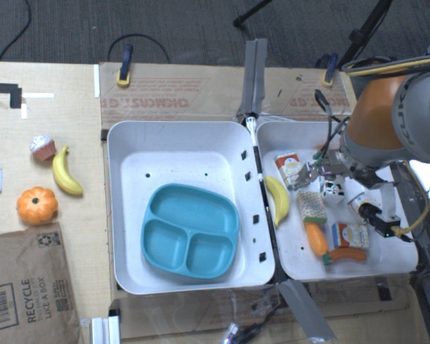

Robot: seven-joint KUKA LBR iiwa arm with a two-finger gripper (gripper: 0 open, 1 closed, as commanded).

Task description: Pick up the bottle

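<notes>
The arm reaches in from the right, with its hand (317, 172) low over the back of the right bin (387, 269), just beside a small carton (289, 167). Whether the hand is released or clenched cannot be told. What looks like the bottle (317, 239), small and orange, lies near the front of the same bin, apart from the hand, between a banana (278, 200) and a little box (348, 233). A blue divided tray (192, 231) sits in the left bin (129, 149). On the counter (29, 120) to the left lies a second banana (66, 172).
</notes>
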